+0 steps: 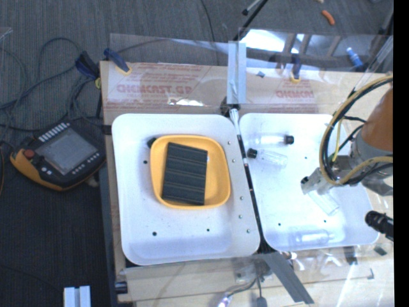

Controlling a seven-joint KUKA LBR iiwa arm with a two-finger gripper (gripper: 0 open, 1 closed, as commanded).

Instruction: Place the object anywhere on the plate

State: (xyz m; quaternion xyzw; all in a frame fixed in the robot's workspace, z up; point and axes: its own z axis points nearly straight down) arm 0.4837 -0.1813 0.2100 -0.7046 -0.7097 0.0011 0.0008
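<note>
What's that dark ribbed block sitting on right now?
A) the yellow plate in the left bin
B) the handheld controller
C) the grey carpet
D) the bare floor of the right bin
A: the dark ribbed block lies flat on the yellow plate, which sits in the left bin, away from the arm at the right.

A dark ribbed block (185,173) lies on the yellow plate (220,171) in the left bin (131,190). The arm (377,133) reaches over the right bin (287,222), where clear tubes (271,139) lie.
</note>
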